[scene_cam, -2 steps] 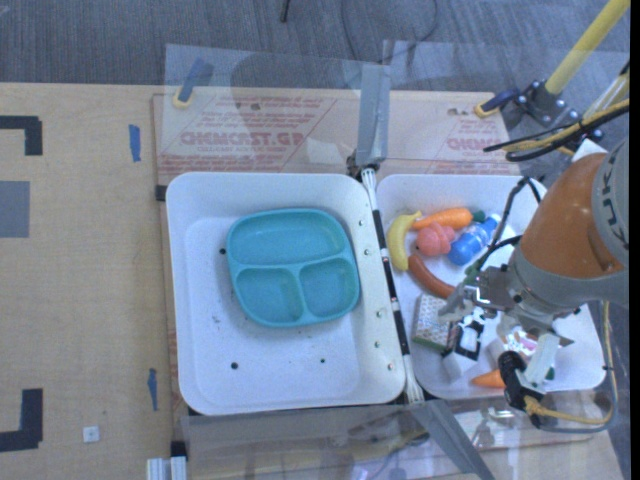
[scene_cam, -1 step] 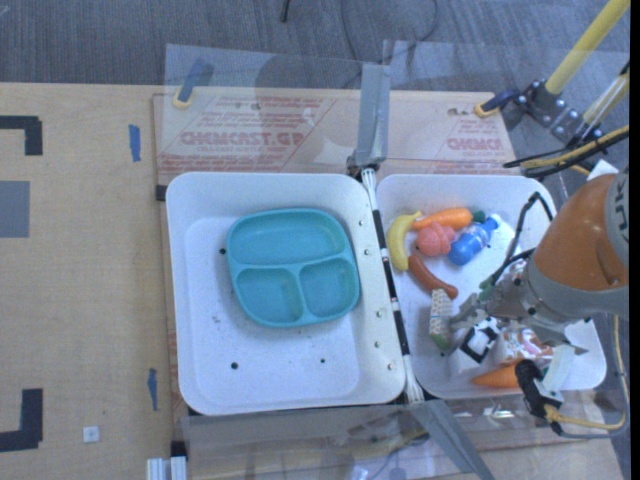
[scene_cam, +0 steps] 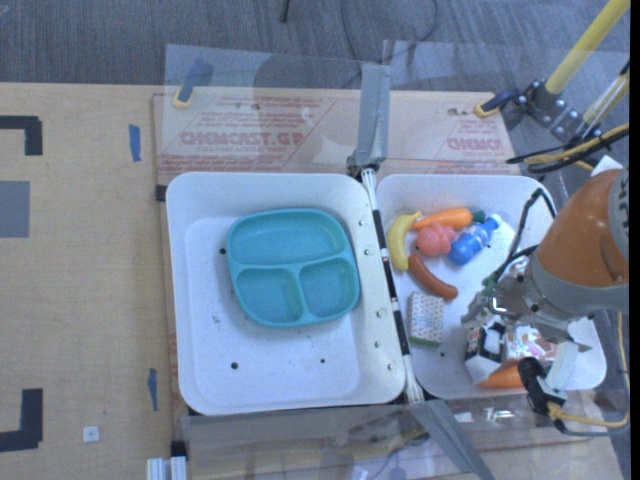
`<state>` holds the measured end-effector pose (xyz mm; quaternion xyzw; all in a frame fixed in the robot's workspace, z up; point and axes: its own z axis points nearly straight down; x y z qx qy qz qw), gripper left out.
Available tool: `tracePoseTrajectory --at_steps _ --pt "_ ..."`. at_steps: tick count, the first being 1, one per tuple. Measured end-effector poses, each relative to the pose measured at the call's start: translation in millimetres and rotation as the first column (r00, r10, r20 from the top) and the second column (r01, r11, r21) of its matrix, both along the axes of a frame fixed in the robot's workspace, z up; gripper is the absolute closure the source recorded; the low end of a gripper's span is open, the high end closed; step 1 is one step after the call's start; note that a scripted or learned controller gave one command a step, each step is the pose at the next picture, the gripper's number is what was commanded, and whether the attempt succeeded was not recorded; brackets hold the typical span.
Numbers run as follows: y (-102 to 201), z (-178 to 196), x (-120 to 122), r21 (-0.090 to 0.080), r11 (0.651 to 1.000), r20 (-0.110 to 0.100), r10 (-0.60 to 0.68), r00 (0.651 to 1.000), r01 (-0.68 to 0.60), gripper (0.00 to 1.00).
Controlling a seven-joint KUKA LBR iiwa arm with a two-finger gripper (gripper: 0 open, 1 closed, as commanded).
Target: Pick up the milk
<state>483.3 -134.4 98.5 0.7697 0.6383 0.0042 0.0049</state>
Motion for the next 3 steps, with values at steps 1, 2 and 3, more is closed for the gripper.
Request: tracePoseTrajectory --at_steps 1,2,3 --pt "0 0 0 -0.001 1.0 0.0 0.0 1.0 0.0 0.0" --pt "0 9 0 0.0 1.0 0.0 0.0 1.0 0.0 1.0" --pt "102 85 9 0.002 0.999 -0.016 -0.049 0.999 0.049 1.0"
